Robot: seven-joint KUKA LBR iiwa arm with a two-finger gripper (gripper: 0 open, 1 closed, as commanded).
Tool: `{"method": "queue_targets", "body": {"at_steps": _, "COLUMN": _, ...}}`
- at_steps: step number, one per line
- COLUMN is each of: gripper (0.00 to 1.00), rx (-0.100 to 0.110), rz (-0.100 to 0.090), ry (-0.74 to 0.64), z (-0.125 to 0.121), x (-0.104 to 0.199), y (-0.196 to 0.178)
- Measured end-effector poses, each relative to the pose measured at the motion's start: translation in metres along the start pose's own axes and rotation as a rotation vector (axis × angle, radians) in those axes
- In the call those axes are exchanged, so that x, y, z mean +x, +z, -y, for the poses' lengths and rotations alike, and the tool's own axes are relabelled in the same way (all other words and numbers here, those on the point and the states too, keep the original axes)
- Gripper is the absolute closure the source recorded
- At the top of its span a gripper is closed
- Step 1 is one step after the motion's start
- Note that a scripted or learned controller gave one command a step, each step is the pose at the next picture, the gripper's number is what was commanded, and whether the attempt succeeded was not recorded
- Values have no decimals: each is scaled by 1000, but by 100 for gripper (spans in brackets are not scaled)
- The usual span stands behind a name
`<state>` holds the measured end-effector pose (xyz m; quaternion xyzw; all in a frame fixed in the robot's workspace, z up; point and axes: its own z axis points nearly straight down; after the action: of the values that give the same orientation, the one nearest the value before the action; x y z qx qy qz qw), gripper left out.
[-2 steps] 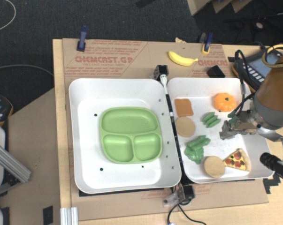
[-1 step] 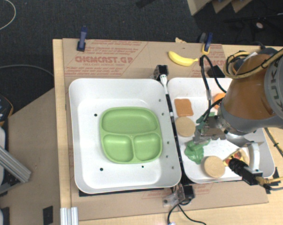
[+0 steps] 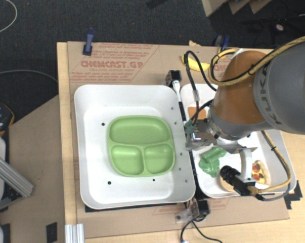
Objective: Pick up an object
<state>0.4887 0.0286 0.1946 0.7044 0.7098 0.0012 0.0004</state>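
The arm [image 3: 263, 90] reaches down into the right bin [image 3: 209, 185], placing the gripper [image 3: 197, 138] near its left wall — close to the green object [image 3: 211, 161], a likely pick target. The divided green tray [image 3: 141, 145] lies in the left bin [image 3: 89, 135], apart from the work. Jaw state — cannot be determined.

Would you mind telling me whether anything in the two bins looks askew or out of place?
Nothing looks spilled or damaged. The green divided tray lies flat in the left bin; a crumpled green object lies loose in the right bin below the arm.

Bright, even light; soft focus
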Motion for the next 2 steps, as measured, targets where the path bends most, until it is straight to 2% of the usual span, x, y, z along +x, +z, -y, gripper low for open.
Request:
{"method": "queue_targets", "body": {"at_steps": 1, "gripper": 100, "rx": -12, "rz": -2, "ry": 2, "z": 7, "x": 21, "y": -119}}
{"method": "queue_targets", "body": {"at_steps": 2, "gripper": 100, "rx": 10, "rz": 0, "ry": 1, "z": -3, "x": 80, "y": -47}}
